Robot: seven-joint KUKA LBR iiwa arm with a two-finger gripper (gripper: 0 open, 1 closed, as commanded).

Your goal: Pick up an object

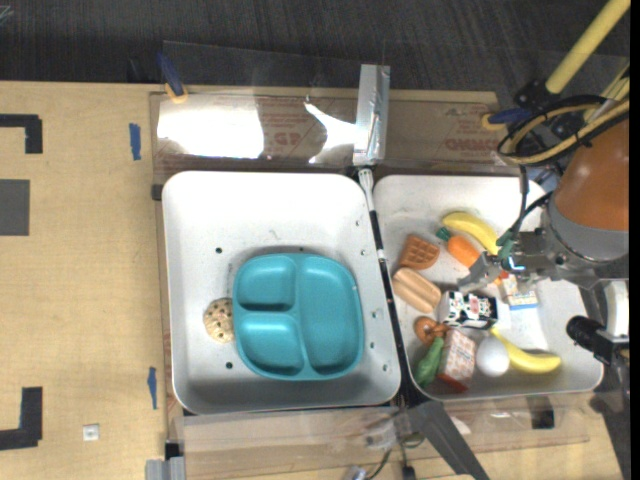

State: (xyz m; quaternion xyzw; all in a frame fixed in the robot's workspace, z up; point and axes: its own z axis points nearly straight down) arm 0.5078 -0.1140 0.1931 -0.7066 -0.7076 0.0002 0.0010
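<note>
Teal tray (298, 313) glossy smooth plastic; white bins (190, 268) smooth; bench (80, 298) matt wood.

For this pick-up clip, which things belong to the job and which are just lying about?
Job:
- gripper, low over the right bin
- toys below it: carrot, cow-print carton, upper banana

Lying about:
- teal divided plate in the left bin
- cookie beside the plate

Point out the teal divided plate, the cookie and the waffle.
teal divided plate (298, 313), camera view, on its central divider.
cookie (219, 319), camera view, on its top face.
waffle (419, 253), camera view, on its gridded face.
</note>
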